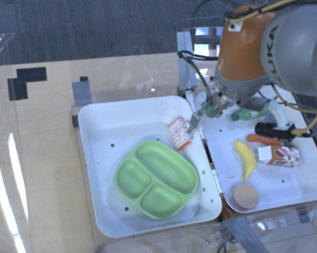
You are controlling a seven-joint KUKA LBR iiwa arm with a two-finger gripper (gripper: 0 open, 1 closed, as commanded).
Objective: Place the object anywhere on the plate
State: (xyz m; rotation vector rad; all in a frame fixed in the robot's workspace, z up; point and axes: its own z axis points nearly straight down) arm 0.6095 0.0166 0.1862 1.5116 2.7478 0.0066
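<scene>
A green plate (157, 179) with three compartments lies in the left white bin (102, 159). My gripper (193, 125) reaches in over the divider between the two bins, just past the plate's upper right edge. It is shut on the right edge of a small red and white packet (178, 133). The packet hangs tilted, just off the plate's far right rim.
The right bin (316, 183) holds a banana (246, 158), a tan round disc (246, 196), an orange stick (262, 138), a green item (244, 115), a small white block (264, 153) and a brown and white packet (284, 158). The arm's bulk hangs over that bin's far side.
</scene>
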